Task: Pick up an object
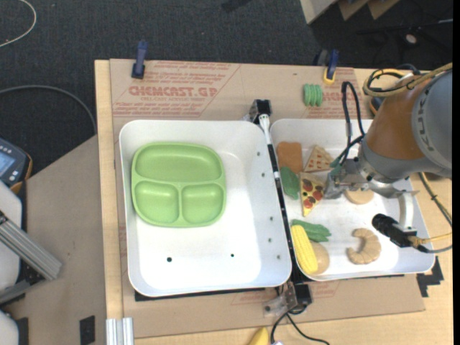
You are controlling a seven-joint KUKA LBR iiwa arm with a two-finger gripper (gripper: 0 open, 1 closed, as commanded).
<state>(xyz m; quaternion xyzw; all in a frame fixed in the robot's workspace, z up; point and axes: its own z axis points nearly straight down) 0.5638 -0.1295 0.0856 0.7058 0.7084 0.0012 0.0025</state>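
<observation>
Arm (pixel 413 131) from right | gripper (pixel 336 182) low over right bin (pixel 402 264)

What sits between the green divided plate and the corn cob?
In the camera view, bare white bin floor, then the bins' adjoining rims, separate the green divided plastic plate from the yellow toy corn cob.

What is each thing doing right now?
Green plate: flat in the left bin, nothing on it.
Corn: lying in the right bin.
Croissant: lying apart from the corn.
Pizza slice: flat.
End effector: low beside the pizza slice.
</observation>
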